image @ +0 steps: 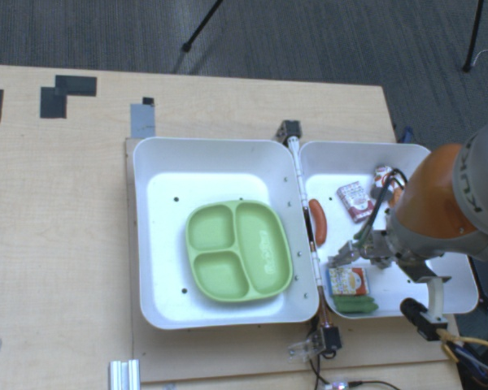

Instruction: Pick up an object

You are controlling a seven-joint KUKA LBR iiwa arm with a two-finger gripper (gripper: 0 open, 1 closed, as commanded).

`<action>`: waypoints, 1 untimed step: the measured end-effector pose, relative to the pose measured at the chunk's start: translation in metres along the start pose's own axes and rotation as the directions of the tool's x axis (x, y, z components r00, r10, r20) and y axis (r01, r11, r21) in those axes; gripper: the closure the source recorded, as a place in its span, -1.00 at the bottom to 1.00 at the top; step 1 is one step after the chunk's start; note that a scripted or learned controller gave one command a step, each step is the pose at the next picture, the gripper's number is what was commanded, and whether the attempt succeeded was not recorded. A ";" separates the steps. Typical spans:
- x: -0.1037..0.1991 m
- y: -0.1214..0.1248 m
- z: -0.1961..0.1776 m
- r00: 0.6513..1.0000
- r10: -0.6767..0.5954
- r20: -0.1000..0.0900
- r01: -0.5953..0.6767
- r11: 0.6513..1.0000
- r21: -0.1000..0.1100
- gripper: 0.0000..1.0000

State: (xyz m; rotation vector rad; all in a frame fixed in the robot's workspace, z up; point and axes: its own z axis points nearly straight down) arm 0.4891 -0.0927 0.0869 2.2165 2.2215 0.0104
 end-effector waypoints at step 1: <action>0.000 0.002 -0.011 1.000 0.000 0.002 0.000 1.000 -0.007 1.00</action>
